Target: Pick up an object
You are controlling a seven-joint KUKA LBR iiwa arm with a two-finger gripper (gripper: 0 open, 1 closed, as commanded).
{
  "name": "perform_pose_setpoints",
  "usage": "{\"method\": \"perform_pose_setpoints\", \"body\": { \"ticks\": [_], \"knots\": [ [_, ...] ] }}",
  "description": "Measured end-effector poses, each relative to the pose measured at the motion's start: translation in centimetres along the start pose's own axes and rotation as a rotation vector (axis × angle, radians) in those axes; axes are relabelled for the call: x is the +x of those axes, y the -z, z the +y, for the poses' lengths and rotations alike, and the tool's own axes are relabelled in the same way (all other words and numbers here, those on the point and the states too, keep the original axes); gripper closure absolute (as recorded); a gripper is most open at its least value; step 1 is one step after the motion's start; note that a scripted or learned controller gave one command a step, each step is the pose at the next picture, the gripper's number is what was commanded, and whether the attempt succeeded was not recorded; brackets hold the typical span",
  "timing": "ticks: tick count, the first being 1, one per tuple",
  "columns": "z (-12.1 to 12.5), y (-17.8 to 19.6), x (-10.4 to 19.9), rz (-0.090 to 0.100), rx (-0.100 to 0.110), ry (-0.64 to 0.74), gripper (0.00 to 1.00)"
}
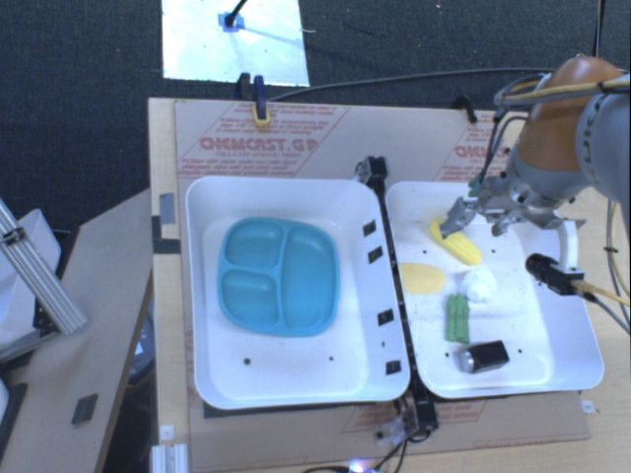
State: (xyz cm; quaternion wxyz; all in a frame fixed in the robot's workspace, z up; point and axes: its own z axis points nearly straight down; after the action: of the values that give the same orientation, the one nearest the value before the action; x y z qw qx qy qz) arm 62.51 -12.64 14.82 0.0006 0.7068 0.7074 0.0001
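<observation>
Robotics lab test bench. Evidence: grey industrial arm with an orange band (567,116) reaching over two shallow white plastic bins (296,382) set side by side on a brown board printed CHEMCAST GP (258,144). Left of the gripper (488,215), black tape squares (380,286) mark the bins' shared edge. Beyond it, black cables (394,79) cross dark carpet (79,77), near a taped-down pale sheet (232,28). Aluminium rail (39,274) at far left.

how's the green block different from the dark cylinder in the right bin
The green rectangular block is bright green and flat-sided; the dark cylinder with a pale end is black and rounded. The block lies lengthwise toward the camera, while the cylinder lies crosswise, nearer the front rim. Both rest in the right white bin, untouched.
</observation>
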Motion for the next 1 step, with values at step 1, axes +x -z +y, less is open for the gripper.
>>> {"method": "perform_pose_setpoints", "body": {
  "ticks": [1],
  "knots": [
    [0.11,1.26,-0.02,0.0,-0.004,0.0,1.0]
  ]
}}
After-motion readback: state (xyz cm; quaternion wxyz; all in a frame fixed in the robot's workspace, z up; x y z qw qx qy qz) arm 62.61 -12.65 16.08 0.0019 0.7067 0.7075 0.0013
